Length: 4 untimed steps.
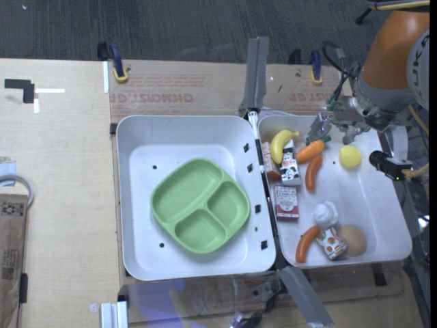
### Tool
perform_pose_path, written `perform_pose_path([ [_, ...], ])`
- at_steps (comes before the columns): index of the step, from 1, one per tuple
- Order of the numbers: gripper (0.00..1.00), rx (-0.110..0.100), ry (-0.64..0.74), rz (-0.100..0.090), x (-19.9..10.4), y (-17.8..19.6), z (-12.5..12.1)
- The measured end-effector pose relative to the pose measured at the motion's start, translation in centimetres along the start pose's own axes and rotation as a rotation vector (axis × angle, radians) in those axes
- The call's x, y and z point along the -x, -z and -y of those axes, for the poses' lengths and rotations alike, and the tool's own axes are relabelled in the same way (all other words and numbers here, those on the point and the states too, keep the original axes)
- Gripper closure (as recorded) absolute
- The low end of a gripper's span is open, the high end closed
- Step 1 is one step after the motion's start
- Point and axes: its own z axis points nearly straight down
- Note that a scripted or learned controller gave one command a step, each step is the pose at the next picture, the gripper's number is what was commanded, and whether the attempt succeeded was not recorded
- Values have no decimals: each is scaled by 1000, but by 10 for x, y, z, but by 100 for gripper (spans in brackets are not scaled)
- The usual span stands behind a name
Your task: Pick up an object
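My gripper (334, 132) hangs over the far part of the right bin (382, 203), its fingers spread and open with nothing between them. Just below its left finger (319, 126) lies an orange carrot (311, 149), and a yellow lemon (349, 156) sits below its right finger. A banana (282, 144) lies to the left of the carrot. Nearer the front are a small milk carton (290, 167), a reddish sausage (312, 173) and a red box (285, 202).
At the right bin's front lie a white bottle (326, 214), a patterned can (332, 243), a brown ball (352, 238) and an orange sausage (306, 243). The left bin (136, 183) holds a green divided plate (200, 205). A raised divider (263, 176) separates the bins.
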Motion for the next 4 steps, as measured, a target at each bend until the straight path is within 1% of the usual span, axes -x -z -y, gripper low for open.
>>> perform_pose_path([
  [1, 0, 0, 0, 0, 0, 0, 0],
  [2, 0, 15, 48, 3, 12, -86, -2],
  [3, 0, 31, 220, 19, 4, -94, 11],
  [4, 0, 28, 404, 11, 13, -95, 21],
])
